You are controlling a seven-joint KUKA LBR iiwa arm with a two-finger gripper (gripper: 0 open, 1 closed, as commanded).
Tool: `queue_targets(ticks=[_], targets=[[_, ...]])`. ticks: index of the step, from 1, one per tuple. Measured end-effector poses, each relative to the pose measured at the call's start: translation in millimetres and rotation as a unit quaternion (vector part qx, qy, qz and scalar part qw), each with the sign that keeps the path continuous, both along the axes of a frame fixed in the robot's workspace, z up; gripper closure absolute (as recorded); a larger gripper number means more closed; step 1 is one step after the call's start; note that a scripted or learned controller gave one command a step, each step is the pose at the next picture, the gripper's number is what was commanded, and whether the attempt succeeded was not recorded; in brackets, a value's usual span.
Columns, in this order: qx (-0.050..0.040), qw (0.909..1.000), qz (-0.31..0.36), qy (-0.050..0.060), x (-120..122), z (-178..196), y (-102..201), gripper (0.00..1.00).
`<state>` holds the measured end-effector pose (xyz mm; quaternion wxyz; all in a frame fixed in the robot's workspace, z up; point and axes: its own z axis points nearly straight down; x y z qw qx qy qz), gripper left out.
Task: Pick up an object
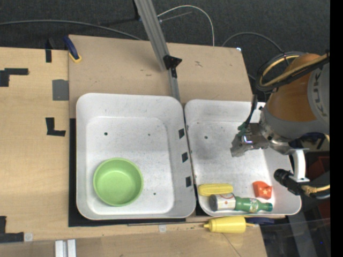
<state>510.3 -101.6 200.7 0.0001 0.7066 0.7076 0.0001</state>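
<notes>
- A green bowl [118, 182] sits in the near-left corner of the left bin [128, 103].
- Along the near wall of the right bin [214, 111] lie a yellow corn cob [215, 189], a green bottle [241, 204] and a small orange piece [262, 189].
- A yellow bottle [227, 225] lies on the bench just outside that wall.
- The gripper [241, 145] hangs over the middle of the right bin, apart from those things; nothing shows between its tips, and the jaw gap is too blurred to judge.
</notes>
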Motion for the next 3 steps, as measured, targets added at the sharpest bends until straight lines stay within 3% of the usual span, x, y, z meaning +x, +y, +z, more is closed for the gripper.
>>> queue_targets(ticks=[2, 3], targets=[[0.0008, 1.0, 0.003, 0.002, 14, -8, 101, 1.0], [0.0011, 1.0, 0.003, 0.0, 27, 11, 156, 1.0]])
